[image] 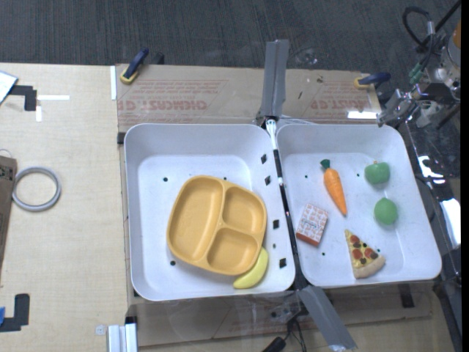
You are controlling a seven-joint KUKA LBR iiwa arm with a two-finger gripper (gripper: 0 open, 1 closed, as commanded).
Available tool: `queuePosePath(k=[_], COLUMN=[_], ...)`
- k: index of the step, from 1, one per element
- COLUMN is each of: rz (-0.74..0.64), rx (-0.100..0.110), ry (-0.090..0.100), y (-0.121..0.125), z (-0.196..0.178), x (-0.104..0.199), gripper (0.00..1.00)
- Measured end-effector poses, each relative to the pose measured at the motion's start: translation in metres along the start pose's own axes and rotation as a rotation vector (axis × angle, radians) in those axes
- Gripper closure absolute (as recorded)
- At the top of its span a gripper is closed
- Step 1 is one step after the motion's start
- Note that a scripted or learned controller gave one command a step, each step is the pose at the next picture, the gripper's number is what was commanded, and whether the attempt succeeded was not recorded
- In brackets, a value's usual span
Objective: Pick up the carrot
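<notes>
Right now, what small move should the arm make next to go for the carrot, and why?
Probably swing the hand in over the right bin toward the carrot. The hand sits outside the bin's far right corner, well off the carrot, which lies free with its green top pointing away.

The grey arm's end gear (432,64) sat at the upper right corner, cut off by the picture's right edge and tangled in cables, too small and cluttered to tell how its jaws stood. The curved yellow plastic banana (253,273) lay partly tucked under the rim of the yellow three-compartment plastic plate (192,215), so its upper end was hidden. On the pale wooden surface (66,270), a dark brown flat object (6,178) was cut by the left edge, as were a white sheet corner (6,85) at upper left and a blue-and-black clip (13,312) at lower left. The print on the small square patterned cracker-like block (312,223) was too fine to read.
</notes>
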State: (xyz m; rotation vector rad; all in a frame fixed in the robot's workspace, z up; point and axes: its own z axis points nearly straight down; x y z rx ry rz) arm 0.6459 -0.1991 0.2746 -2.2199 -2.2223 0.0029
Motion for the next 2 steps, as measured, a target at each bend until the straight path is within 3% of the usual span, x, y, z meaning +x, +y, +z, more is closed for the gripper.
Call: queuePosePath(k=[1, 2], rz=[0.233, 0.274], rx=[-0.003, -0.002], ry=[0.0, 0.0], y=[0.004, 0.013], z=[0.163, 0.092], x=[0.023, 0.043], gripper=[0.0, 0.0])
